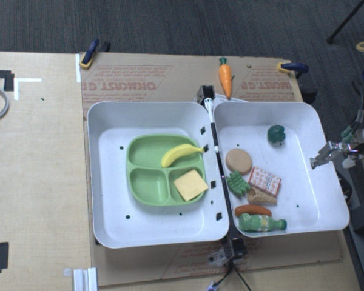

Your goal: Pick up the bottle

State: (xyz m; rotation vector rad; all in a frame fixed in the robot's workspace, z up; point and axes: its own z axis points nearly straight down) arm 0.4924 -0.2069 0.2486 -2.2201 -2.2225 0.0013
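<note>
Camera view: green plastic bottle [262, 224] lies on its side in the right-hand shallow white bin [303, 121], at the bin's near-left corner, close to the front rim and the divider between the two bins. Long axis runs roughly left-right in the view, narrow cap end pointing right. An orange-red sausage-shaped toy [253, 210] sits just behind it, touching or nearly so; a tan wedge and a red-patterned box [265, 180] are a bit further back.

The hand [325, 157] hangs at the right bin's right rim, metal tip poking in over the bin wall. Too small and blurred to read the opening: can't tell if it's open or closed. Nothing visible between the fingers.

Key relation: bottle is down-left of the hand, well apart, across the bin floor. My read: approach needs a move left and toward the front rim, jaws closing across the bottle's short axis. Risk: the sausage toy crowding the far side, the bin wall crowding the near side.
</note>
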